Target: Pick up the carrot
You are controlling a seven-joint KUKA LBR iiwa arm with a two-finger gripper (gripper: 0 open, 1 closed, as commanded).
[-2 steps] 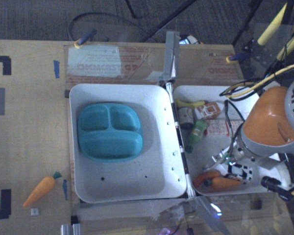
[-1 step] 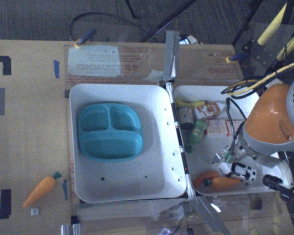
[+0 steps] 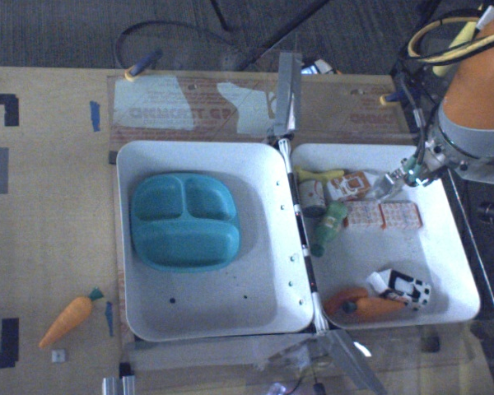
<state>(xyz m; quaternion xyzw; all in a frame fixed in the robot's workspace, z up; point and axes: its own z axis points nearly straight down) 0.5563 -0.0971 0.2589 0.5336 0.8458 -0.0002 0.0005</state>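
Carrot [image 3: 370, 307]: orange, lying on its side along the near wall of the right bin [image 3: 457, 245], tip pointing right; a rounded orange-red piece [image 3: 342, 299] touches its left end; nothing grips it.
Second carrot [image 3: 67, 320]: orange with a green top, lying outside both bins on the wooden bench [image 3: 49, 220], near the left bin's near-left corner, tilted with its top up and to the right.
Gripper [image 3: 393, 183]: over the far part of the right bin, well apart from the carrot in that bin; whether its claw is released or clenched cannot be told; no object is seen in it.
Arm [image 3: 476, 105]: grey with an orange band, entering from the right.
Right bin, other contents: black-and-white patterned item [image 3: 405, 285] just beside the carrot's right end; green bottle [image 3: 329, 223] lying near the dividing wall; a small can [image 3: 311, 194] behind it; a yellow item [image 3: 319, 174] at the far left corner; red-and-white packets [image 3: 384, 214] in the middle and one more [image 3: 350, 185] beside the gripper.
Left bin [image 3: 255, 303]: white, shallow; holds a blue divided plate [image 3: 185, 220] with three compartments, set toward its left half.
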